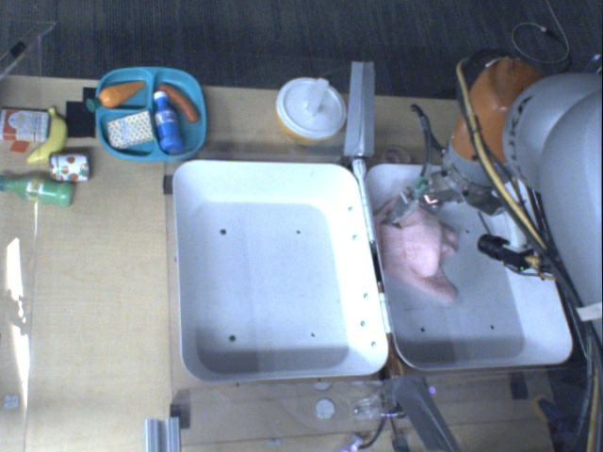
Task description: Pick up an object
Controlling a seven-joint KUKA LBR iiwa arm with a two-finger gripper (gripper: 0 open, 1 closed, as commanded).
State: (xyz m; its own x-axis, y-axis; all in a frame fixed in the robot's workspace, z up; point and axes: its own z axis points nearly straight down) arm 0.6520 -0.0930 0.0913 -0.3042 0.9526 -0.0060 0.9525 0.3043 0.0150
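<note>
In the right bin, the gripper sits low at the top edge of the pink toy, which lies just below the jaws, apparently lined up for a grab. How far the jaws are spread I cannot tell. The bin divider runs close beside them, crowding that side; the left bin lies beyond

A light wooden bench stands before dark grey carpeted floor.
</note>
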